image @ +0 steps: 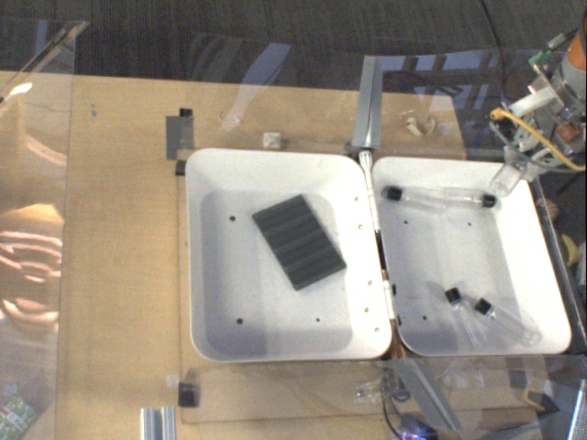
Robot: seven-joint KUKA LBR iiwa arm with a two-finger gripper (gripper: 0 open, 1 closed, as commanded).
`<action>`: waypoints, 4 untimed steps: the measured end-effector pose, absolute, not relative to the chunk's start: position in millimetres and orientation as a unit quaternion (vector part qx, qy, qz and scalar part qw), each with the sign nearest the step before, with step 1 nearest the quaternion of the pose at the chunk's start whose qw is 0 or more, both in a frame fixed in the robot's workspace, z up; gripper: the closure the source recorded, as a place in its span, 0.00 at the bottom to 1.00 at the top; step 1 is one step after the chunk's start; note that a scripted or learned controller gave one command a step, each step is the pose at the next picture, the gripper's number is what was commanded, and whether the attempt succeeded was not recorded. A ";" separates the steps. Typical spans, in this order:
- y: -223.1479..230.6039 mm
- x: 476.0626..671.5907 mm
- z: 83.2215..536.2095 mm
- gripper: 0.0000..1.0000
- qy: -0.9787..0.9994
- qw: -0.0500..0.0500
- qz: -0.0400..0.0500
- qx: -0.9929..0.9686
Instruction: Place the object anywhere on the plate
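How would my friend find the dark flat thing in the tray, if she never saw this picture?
Look at the two white bins side by side and choose the left bin. Near its middle lies a dark grey ridged plate, a flat rectangle turned at a slant. It is the one big dark thing there; the right bin holds small clear tubes with black caps.

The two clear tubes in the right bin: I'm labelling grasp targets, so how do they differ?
The upper tube lies nearly level across the bin's top, a black cap at each end. The lower tube lies slanted near the bottom, with one black cap showing. A loose black piece sits beside the lower tube, none beside the upper tube. Both are transparent and lie flat in the right bin.
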State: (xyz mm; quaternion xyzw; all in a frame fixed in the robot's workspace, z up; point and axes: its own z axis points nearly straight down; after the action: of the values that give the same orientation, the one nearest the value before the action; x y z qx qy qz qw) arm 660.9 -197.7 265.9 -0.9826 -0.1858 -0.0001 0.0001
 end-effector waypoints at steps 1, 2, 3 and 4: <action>-196.6 658.4 286.3 1.00 -0.111 0.000 0.000 -0.994; -154.1 628.1 309.0 1.00 -0.136 0.000 -0.002 -0.991; -89.2 585.6 323.9 1.00 -0.228 0.000 -0.002 -0.974; -122.8 638.0 283.6 1.00 -0.257 0.000 0.000 -0.966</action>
State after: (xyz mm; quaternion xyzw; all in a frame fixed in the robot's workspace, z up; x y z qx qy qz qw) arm 638.0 -122.8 283.6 -0.9664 -0.2572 -0.0004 0.0002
